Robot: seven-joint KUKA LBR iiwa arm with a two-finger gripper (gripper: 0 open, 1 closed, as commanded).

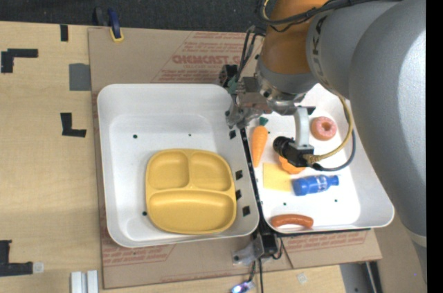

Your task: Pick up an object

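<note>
Glossy white bin holds a moulded, seemingly plastic yellow tray; state of pincer unclear.

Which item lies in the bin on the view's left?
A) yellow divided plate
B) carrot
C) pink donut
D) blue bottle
A: the yellow divided plate lies alone in the left bin, while the blue bottle, carrot and pink donut all lie in the right bin.
</note>
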